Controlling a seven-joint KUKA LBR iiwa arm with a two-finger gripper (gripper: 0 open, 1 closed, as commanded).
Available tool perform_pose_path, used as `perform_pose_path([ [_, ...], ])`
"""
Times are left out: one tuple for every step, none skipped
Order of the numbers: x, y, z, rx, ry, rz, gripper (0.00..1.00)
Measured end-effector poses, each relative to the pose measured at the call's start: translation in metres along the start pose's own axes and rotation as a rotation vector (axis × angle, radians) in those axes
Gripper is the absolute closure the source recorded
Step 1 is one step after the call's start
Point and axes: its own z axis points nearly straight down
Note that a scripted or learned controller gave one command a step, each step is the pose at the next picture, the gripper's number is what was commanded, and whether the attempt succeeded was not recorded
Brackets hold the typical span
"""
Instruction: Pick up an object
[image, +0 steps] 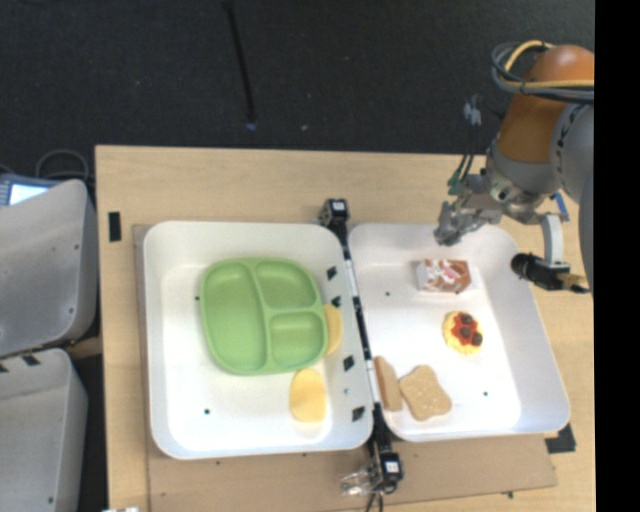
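The arm (535, 120) comes in from the right and bends down over the far edge of the right bin (520, 400), its orange band uppermost and the wrist angled toward the left. The tool (452, 226) hangs near the bin's back left corner; from here I cannot tell how it is set. Nothing is in its grip. Just in front of it, a little apart, lies a small red and white packet (443, 275). Nearer the front sits a round yellow pastry with red topping (464, 332), then a slice of toast (425, 392) beside a sausage-like piece (386, 383) against the bin's left wall. The left bin (170, 400) holds a green divided tray (265, 315) and a yellow piece (308, 395) in front of it.
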Motion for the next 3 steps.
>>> perform_pose_path([
  [-0.001, 0.001, -0.011, 0.005, 0.001, -0.001, 1.00],
  [0.049, 0.008, -0.008, 0.008, 0.002, -0.004, 1.00],
  [0.098, 0.008, -0.006, 0.009, 0.002, -0.003, 1.00],
])
